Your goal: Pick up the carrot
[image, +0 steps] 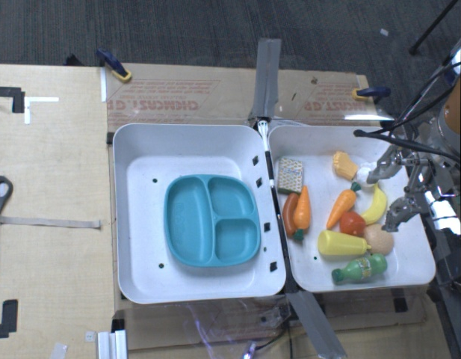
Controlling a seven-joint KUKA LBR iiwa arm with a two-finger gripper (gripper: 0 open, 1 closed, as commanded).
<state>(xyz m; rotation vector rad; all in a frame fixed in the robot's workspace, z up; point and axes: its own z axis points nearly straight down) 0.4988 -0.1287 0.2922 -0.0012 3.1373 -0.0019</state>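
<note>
The orange plastic carrot with a green stem end lies tilted in the middle of the right white bin, touching the red tomato at its lower end and just left of the yellow banana. The two-finger metal gripper sits over the bin's right edge with fingers apart, nothing between them, one tip near the banana's upper end, the other beside a pale egg-like piece. A second orange, carrot-like piece lies by the bin's left wall; the teal divided plate rests in the left white bin.
</note>
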